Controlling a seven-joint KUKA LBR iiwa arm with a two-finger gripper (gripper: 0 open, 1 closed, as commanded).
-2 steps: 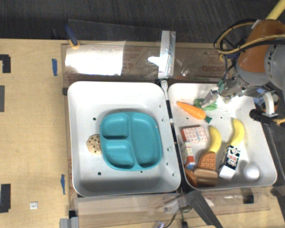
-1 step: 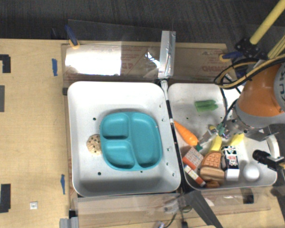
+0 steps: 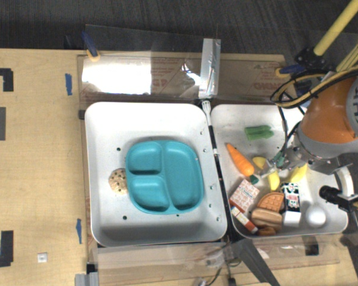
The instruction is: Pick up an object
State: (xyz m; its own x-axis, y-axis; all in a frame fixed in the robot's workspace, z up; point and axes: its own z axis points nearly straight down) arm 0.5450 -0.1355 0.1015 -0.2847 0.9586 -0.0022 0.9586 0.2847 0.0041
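Nearest, in the right bin, toy foods crowd together: a waffle, a small carton and a red box. Above them lie a carrot and a green piece. The tool hangs low beside a yellow piece; I cannot tell its opening. The left bin holds 1 teal tray and a cookie.

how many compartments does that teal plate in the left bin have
3. The teal plastic divided plate in the left white bin has one compartment at its upper left, one running down its right side, and one at its lower left. None look hidden.
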